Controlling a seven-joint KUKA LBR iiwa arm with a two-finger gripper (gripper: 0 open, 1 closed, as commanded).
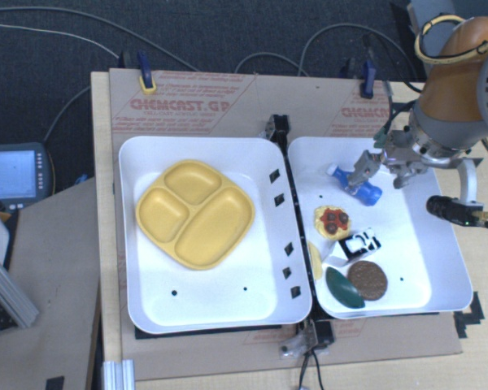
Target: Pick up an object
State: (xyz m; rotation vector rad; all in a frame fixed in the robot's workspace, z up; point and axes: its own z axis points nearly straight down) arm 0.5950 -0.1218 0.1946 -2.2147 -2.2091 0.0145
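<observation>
Your arm (459, 63) reaches over the right bin's (439, 254) far right corner; gripper (382, 167) spread wide, holding nothing, one finger beside the blue object (359, 185).

arm (459, 63) cut by right edge, blue object (366, 190) partly hidden

Even, diffuse overhead light; the 2 shallow white plastic bins (203, 315) read bright, nearly washed out, with soft glare along their rims. The yellow 3-compartment plastic tray (195, 214) casts a faint shadow. The dark carpet floor (49, 55) stays dim. Focus is moderately soft and grainy throughout.
</observation>
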